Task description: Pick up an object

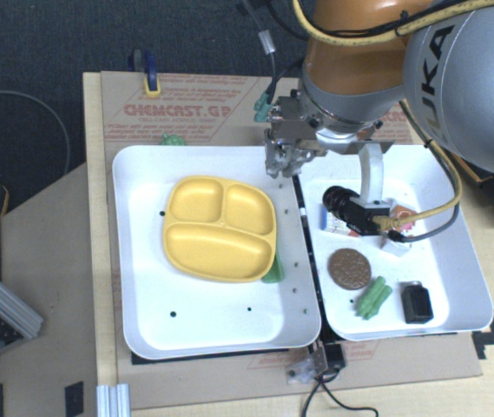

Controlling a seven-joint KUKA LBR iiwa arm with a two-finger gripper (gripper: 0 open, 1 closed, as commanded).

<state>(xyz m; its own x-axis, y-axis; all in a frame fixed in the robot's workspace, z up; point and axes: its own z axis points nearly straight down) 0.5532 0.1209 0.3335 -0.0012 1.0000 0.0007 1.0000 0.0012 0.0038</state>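
From above, at a slant. Gripper (281, 162) low over the seam between left bin (134, 233) and right bin (464, 268), near their far rims; open or closed, impossible to tell (too dark and crowded there).

In the left bin, a yellow divided plate (220, 228), flat, about midway, with a green scrap (273, 273) peeking from under its near right corner.

In the right bin, a brown disc (350, 268) close to the seam; just beside it, toward the near rim, a green piece (372, 299); a little apart from that, a small black block (417, 303). Farther back, a small colourful item (337, 224), partly hidden.
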